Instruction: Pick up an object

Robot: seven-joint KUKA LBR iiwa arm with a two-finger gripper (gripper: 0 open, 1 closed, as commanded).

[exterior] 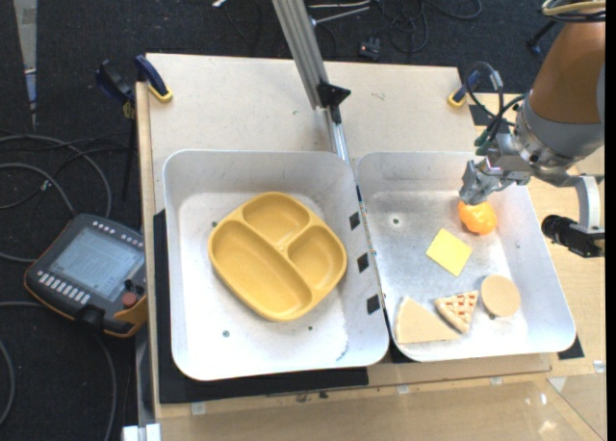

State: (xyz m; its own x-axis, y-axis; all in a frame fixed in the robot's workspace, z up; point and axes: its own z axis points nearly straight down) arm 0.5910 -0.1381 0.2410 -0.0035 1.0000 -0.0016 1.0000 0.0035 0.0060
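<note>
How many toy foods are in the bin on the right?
5. An orange under the gripper, a cheese slice mid-bin, and along the front a tan wedge, a pizza slice and a round cracker.

The wooden bench (pixel 241 102) bears two white bins (pixel 183 266) side by side.

I see a mustard-yellow divided plate (pixel 277 254) in the white left bin (pixel 183 333), and in the white right bin (pixel 544 328) an orange ball (pixel 478 218), a pale yellow square (pixel 449 252), a tan wedge (pixel 420 323), a red-latticed slice (pixel 459 309) and a beige disc (pixel 500 297).
</note>
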